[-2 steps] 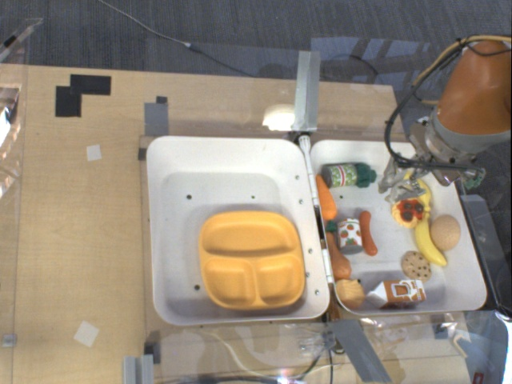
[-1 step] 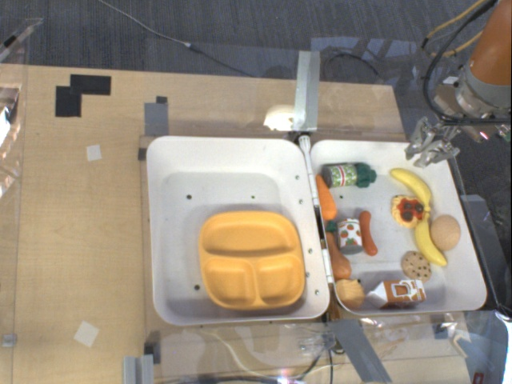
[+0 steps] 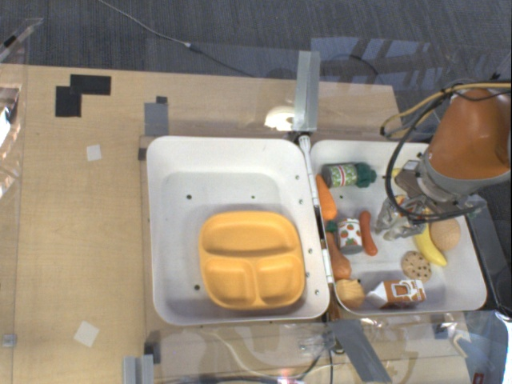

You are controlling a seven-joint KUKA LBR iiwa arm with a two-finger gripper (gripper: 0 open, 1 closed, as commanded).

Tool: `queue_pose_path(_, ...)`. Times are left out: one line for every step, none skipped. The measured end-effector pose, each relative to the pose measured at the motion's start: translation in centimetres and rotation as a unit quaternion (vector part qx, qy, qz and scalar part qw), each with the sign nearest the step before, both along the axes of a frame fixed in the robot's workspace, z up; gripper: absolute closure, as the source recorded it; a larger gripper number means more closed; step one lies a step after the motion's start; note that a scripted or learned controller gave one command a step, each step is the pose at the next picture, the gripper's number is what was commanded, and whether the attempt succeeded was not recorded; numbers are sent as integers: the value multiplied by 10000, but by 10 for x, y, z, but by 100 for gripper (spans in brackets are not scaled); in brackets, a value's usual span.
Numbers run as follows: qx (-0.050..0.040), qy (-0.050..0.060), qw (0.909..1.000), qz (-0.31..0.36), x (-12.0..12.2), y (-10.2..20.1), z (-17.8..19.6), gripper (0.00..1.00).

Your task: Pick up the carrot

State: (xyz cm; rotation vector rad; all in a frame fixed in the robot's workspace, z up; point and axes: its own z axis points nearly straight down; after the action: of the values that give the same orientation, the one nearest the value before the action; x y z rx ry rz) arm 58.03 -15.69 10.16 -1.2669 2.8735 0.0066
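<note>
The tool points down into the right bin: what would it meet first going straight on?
Probably bare bin floor between the hot dog and banana; the tool hangs above that gap, though depth is unclear.

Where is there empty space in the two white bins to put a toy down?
The left bin has bare floor behind the yellow divided tray and along its left side. The right bin is crowded: carrot, green bottle, sausage, banana, cookie and the gripper.
</note>
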Motion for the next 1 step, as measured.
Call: queue_pose_path(-33, -57, 9999, 89, 3, -50, 11, 100)
